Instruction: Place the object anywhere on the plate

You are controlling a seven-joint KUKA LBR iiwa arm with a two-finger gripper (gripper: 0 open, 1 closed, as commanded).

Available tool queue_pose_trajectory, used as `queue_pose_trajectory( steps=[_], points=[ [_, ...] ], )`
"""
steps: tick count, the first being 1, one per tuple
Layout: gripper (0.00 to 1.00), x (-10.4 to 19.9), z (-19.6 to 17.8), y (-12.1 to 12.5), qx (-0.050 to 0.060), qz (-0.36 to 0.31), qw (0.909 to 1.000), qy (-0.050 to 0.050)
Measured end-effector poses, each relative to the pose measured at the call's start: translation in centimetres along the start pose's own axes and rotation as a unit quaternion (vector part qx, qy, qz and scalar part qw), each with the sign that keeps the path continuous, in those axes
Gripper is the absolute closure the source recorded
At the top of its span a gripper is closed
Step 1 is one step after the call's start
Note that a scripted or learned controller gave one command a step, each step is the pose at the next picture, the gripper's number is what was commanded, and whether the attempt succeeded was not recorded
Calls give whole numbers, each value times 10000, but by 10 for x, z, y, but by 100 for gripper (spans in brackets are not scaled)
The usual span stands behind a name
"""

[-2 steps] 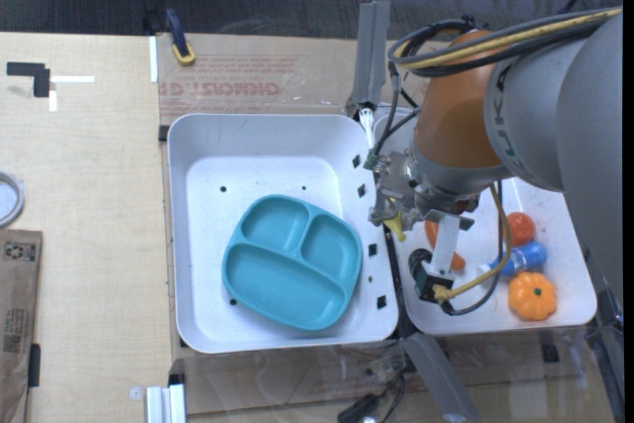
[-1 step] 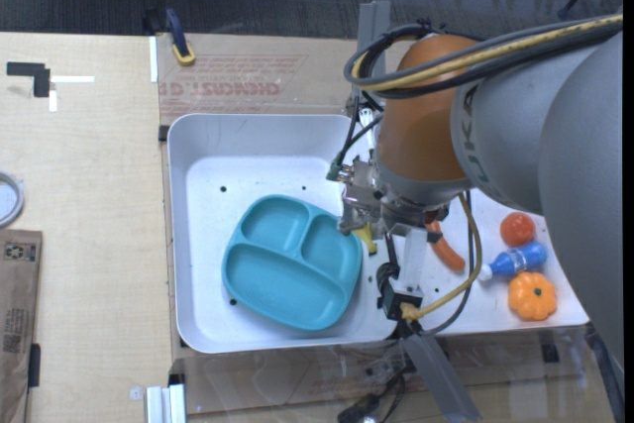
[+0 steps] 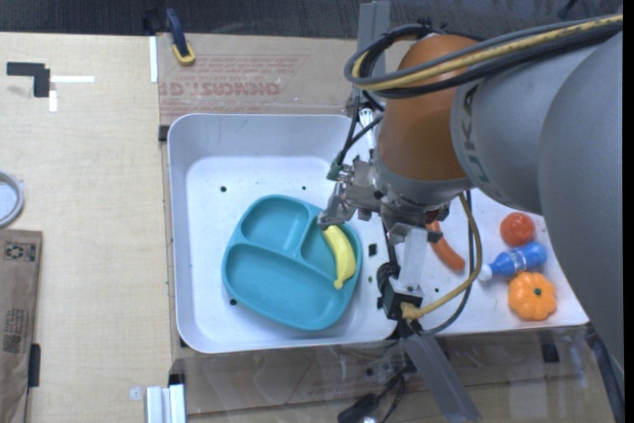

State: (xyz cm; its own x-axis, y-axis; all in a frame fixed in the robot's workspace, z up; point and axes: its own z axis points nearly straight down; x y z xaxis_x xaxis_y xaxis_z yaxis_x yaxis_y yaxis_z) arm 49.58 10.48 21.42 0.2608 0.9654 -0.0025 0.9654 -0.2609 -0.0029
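Yellow toy banana point(image 3: 342, 253): curved, plastic-looking, lying lengthwise along the right edge of the teal divided plastic plate point(image 3: 272, 277). Rests on the plate's rim and the right-hand compartment, with its lower tip close to the outer lip. Sits inside the shallow white left bin point(image 3: 180, 213), which stands on the pale wooden counter point(image 3: 79, 163).

Tool point(image 3: 335, 216) poised directly above the banana's upper end, very near or touching it. Cannot tell whether released or clenched, the grey arm's wrist hiding the working end from above. Cannot tell either whether the banana is borne by the plate alone or partly by the tool.

Judged as the placing step, at or close to its end: banana already on the plate, though near the edge.

Next move, as a judgement: release fully if not already done, then lift straight up without dragging sideways, so as not to nudge the banana off the rim into the bin. Calls for a clean vertical retreat, clear of the bin wall.

Well apart, in the right white bin point(image 3: 466, 307): small orange pumpkin point(image 3: 533, 297), round red-orange fruit point(image 3: 516, 229), blue-and-white bottle-like toy point(image 3: 515, 261), orange carrot-like piece point(image 3: 448, 253). No part in this step.
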Motion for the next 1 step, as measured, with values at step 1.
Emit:
queue_pose_trajectory(
  steps=[1],
  points=[
    [0, 5, 90, 13, 2, -1019, 9948, 18]
  ],
)
